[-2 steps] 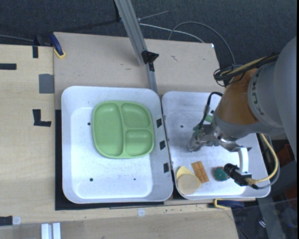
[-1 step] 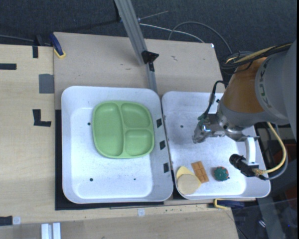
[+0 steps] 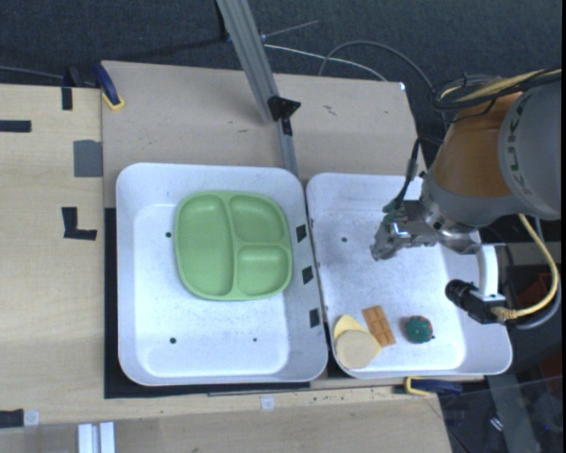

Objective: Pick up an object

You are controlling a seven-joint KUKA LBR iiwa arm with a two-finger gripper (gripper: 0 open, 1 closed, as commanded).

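Objects sit low in the right bin (image 3: pixel 424 182), three of them clustered by its near edge: a pale round block (image 3: pixel 355 348) in the near-left corner, an orange waffle piece (image 3: pixel 378 325) just beside it, perhaps touching, and a green ball (image 3: pixel 417 329) a little further right, apart from both. Up above them, the pincer (image 3: pixel 387 245) hangs over the middle of that bin, nothing seen between its fingers; whether they're spread or clenched, I cannot tell from up here. Grey arm (image 3: pixel 538 159) with its orange band reaches in from the right. Over in the left bin (image 3: pixel 137 281), a green divided plate (image 3: pixel 233 244) lies flat, toward the far right. Both bins rest on the bench (image 3: pixel 38 281).
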